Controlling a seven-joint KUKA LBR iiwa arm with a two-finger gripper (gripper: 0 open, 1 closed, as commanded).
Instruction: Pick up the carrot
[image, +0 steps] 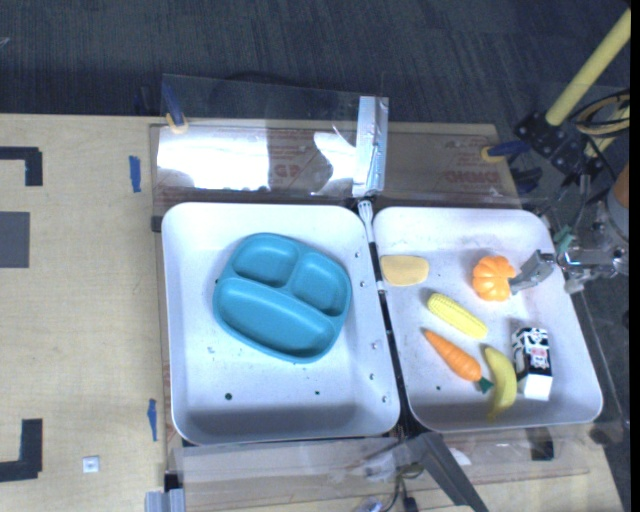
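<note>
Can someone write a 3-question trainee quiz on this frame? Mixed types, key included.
1. True or false: the carrot lies in the same bin as the blue divided plate.
2. Which item touches or nearly touches the carrot's green end? A) corn B) banana C) pumpkin
3. Name the pale yellow item lying near the right bin's left wall.

Key
1. False: the carrot is in the right bin, the plate in the left bin.
2. B
3. The flat yellowish piece, possibly a potato or bread toy; its identity is hard to tell.
</note>
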